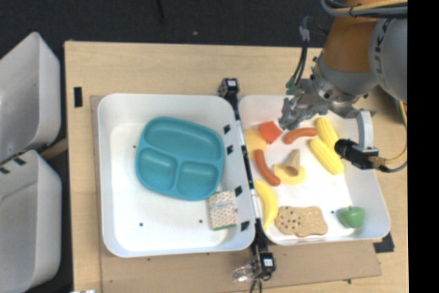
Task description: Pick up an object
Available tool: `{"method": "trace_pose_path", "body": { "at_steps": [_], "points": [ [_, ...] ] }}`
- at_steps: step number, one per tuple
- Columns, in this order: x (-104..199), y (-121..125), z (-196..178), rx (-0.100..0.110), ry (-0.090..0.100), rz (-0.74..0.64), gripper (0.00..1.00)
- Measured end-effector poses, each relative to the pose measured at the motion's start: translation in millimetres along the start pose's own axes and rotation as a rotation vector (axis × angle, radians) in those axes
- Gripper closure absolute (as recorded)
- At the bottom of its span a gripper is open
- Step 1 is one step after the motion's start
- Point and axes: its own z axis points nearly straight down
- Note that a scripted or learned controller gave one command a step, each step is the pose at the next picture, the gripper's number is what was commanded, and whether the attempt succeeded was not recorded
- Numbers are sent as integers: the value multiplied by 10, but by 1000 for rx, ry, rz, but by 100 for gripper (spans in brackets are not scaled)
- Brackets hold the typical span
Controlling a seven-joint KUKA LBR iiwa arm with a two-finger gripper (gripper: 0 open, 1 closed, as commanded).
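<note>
**A:** What sits at the left of the bench?

**B:** The left bin holds a teal divided plate. A small speckled packet lies at the plate's near right corner.

**A:** And the right bin?

**B:** Toy food. Along its left wall are a yellow banana and an orange sausage, with a red-orange block farther back. Near the middle sit a cone and a second sausage. A cookie lies along the near wall. Two yellow corn cobs lie to the right, and a green apple sits in the near right corner.

**A:** Where is the pincer?

**B:** The pincer hangs low over the far part of the right bin, just beside the red-orange block and the second sausage. I cannot tell whether it is apart or together.
</note>
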Motion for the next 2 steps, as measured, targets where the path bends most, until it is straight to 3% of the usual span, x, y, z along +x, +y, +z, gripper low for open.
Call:
{"method": "trace_pose_path", "body": {
  "at_steps": [2],
  "points": [
    [25, 8, 191, 4, 0, 2, 100]
  ]
}}
